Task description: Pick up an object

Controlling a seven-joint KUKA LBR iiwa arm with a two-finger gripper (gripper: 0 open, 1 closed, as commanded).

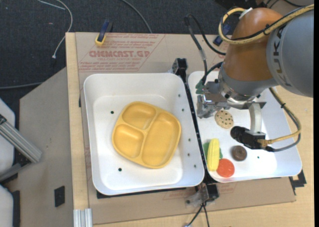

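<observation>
**Inspector:** Report the bench.

**Assistant:** Two shallow white bins sit side by side on a brown board. The left bin [99, 101] holds a yellow divided plate [146, 133] with three compartments, lying flat near the middle of the bin floor.

**Inspector:** And the right bin?

**Assistant:** The right bin [286, 163] holds the small items. A round tan cookie with dark spots [225, 118] lies near the bin's middle. Toward the near edge, a yellow corn cob [213, 153] lies lengthwise by the left wall, its tip just beside a red tomato [225, 168]. A dark brown round piece [239, 153] rests to the right of the corn, apart from it.

**Inspector:** Arm position?

**Assistant:** The arm [254, 46] reaches in from the right, its orange band over the far half of the right bin. The gripper [205, 110] hangs over the bin's left side, just left of the cookie.

**Inspector:** State of the claw?

**Assistant:** I cannot tell; the wrist body hides most of it at this angle. No object is seen in its grasp. All the items lie on the bin floors.
</observation>
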